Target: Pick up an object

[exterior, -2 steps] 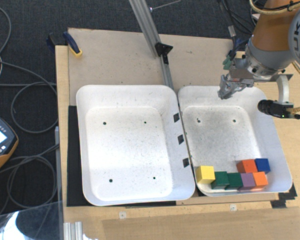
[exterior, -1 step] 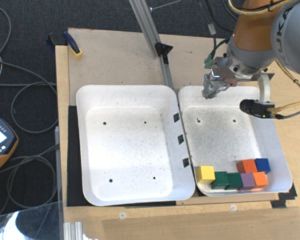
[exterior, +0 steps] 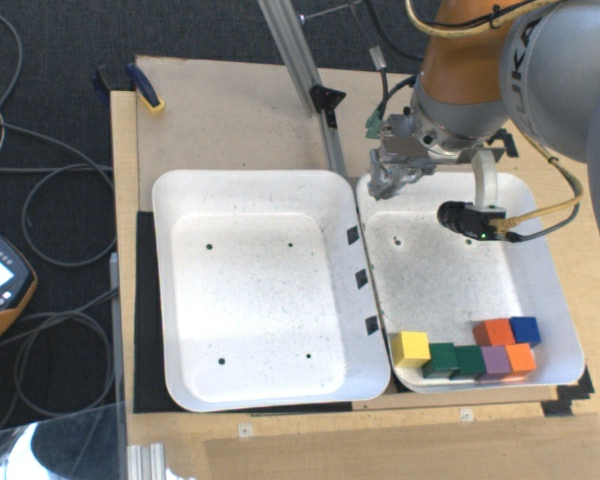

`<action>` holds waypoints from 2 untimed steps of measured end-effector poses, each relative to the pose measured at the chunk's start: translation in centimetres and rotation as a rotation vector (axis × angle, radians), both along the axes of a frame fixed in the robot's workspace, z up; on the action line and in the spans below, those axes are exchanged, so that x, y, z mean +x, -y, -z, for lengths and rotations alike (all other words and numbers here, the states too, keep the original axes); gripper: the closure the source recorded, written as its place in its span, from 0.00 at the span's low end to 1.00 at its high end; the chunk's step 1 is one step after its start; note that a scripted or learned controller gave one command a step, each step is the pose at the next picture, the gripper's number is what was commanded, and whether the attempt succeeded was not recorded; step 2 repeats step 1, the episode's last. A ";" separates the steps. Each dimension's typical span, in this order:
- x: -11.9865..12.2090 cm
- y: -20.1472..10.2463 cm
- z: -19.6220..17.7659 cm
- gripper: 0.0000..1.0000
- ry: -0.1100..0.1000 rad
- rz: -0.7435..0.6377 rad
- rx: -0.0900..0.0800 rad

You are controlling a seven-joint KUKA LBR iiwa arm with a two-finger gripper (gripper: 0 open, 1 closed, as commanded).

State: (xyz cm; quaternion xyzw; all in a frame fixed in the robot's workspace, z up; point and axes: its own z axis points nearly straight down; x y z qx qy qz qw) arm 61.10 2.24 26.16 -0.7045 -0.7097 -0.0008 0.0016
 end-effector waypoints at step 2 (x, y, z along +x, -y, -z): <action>-1.9 -5.7 1.9 1.00 -0.003 0.000 -0.001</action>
